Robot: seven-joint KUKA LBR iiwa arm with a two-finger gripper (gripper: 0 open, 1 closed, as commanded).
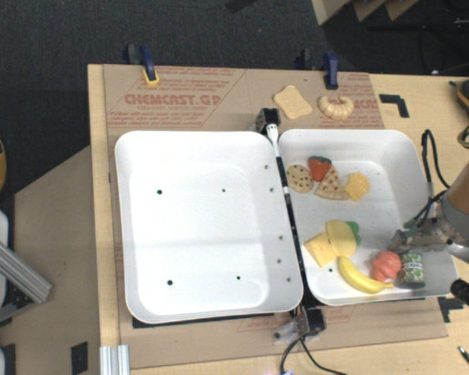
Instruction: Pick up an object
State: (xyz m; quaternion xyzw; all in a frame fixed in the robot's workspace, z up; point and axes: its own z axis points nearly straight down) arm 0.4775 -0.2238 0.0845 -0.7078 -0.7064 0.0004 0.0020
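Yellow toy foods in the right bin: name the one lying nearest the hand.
The banana, curved along the bin's front edge beside the red piece. The other yellow pieces lie farther from the hand, toward the divider or the back.

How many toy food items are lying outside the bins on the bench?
2. A bread slice and a croissant-like pastry lie side by side on the bench behind the right bin. The arm may hide others at the right edge.

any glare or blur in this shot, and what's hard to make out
Camera view: even light, soft shadows, mild glare on the left bin; overall soft focus; the tool at the right bin's edge is blurred, the item beneath it unreadable.
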